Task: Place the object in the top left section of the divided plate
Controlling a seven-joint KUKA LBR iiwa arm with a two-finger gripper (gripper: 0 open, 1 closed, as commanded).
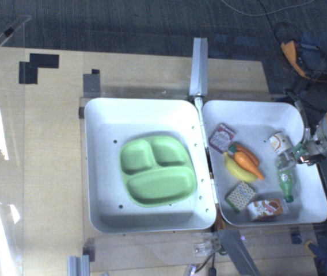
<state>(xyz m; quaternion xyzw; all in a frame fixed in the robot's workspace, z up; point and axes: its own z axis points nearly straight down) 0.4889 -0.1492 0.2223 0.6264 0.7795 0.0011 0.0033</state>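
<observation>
jaws: can't tell how they stand. gripper (297, 152) reaches in over the right bin (255, 109), by the green bottle (286, 183). carrot (247, 157), banana (238, 169) nearby; green divided plate (158, 169) in left bin (103, 154).

place: robot lab | cues: wooden bench (48, 171), two white bins (103, 211), floor cables (267, 4)

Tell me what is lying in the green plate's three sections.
The plate in the left bin shows bare green in all three sections. The carrot, banana and bottle lie in the right bin.
</observation>
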